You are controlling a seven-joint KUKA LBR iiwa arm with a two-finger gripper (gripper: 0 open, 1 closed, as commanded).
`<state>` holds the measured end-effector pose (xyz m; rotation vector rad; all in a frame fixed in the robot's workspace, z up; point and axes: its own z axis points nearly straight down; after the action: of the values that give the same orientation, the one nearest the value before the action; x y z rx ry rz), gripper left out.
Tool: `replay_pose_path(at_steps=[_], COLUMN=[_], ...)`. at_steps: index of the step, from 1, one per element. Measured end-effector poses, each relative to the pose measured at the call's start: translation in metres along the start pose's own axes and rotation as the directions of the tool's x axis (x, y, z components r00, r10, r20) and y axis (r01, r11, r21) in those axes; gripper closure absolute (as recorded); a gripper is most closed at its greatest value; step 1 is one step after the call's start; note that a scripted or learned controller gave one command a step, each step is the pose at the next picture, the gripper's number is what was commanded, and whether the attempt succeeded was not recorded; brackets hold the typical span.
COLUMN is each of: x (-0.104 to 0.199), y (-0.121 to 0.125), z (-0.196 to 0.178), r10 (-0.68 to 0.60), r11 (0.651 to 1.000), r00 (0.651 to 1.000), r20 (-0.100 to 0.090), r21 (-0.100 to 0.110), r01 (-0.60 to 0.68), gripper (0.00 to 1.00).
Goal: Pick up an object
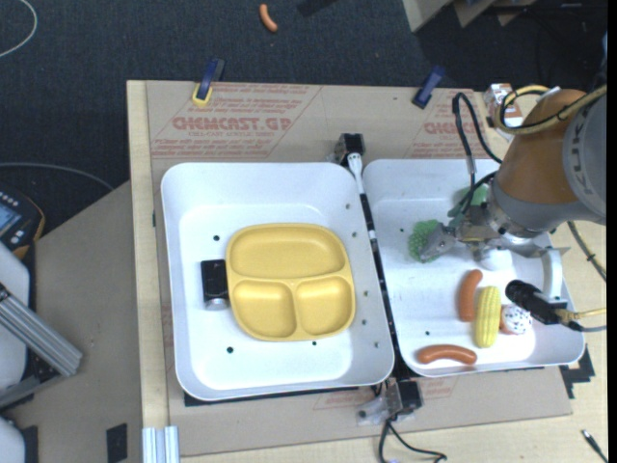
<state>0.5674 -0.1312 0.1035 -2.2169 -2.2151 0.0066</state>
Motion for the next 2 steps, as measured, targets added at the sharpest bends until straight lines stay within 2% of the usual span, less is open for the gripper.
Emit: replay_pose_path(at_steps=[1, 2], x=[0.001, 0.000], y=[0.000, 0.000], z=[0.020, 0.008], r10=[-0.001, 0.001], r11=[1.000, 1.000], r00=[1.000, 1.000], r20=[0.001, 0.002], r21=[-0.003, -0.008], r01=[0.001, -0.001], gripper=[0.00, 1.00])
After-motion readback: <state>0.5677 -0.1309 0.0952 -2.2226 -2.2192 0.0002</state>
